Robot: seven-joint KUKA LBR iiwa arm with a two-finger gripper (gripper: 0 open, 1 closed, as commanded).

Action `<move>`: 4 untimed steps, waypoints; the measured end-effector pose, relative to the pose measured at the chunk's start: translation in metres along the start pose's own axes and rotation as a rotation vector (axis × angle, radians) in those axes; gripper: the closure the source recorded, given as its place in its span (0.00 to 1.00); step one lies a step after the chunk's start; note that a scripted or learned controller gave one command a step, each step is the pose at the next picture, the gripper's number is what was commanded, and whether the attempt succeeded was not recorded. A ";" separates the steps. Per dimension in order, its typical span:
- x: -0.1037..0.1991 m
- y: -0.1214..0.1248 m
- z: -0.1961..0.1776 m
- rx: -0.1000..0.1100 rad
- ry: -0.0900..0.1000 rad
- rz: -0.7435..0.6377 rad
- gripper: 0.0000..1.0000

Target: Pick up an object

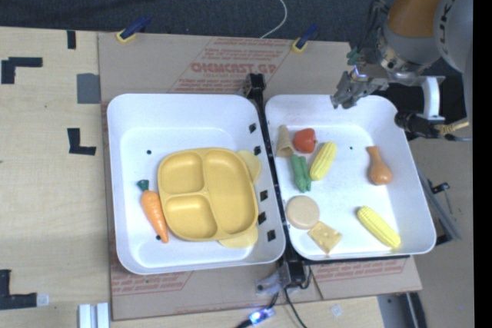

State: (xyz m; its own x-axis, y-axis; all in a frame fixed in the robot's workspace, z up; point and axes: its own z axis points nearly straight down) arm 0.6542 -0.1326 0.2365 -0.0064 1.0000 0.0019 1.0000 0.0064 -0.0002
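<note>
Yellow plastic corn (323, 160) lies tilted near the middle of the right bin (411, 157), just beside a red tomato (305, 140) and a green pod (300, 173). Close by rest a tan wedge (284, 140), a round beige disc (302, 211), a cheese-coloured block (325, 236), a second corn cob (378, 226) and a brown drumstick (377, 166). The gripper (350, 92) hangs above the bin's far rim, apart from every toy; whether its dark fingers are spread or closed is too small and blurred to tell. In the left bin (127, 127), a yellow divided tray (207, 192) covers most of a paler yellow piece (240, 240), with a carrot (154, 213) alongside. Both bins sit on a cardboard-covered counter (223, 61).
</note>
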 end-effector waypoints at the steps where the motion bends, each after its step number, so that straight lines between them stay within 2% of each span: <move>1: 0.050 -0.003 -0.006 0.001 0.000 0.000 1.00; 2: 0.108 -0.003 0.007 0.003 0.000 -0.001 1.00; 3: 0.161 -0.014 0.000 0.002 0.000 -0.001 1.00; 4: 0.211 -0.035 0.008 0.004 -0.001 0.000 1.00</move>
State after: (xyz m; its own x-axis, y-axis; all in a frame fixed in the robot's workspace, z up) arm 0.6176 0.0781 0.2291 -0.0066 1.0000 0.0014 1.0000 0.0066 -0.0044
